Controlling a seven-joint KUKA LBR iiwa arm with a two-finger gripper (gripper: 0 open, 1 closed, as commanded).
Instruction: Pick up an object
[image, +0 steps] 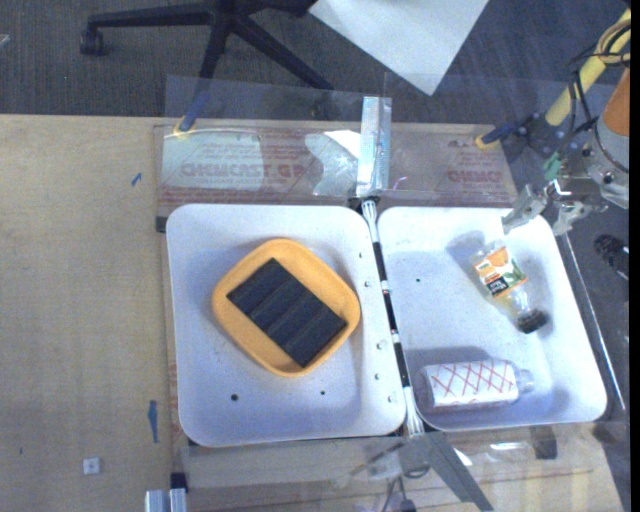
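Robotics lab or test workshop, not a home. Plywood bench (80, 300) carries two shallow white bins (200, 400) butted side by side, with a clear plastic panel (300, 120) still in its printed protective film standing behind them. Blue tape marks (152, 420) on the wood. Dark grey carpet floor (100, 80) past the bench, with an office chair's wheeled base (230, 35) on it. Yellow cabling (585, 75) and metal arm hardware (560, 195) at the right edge.
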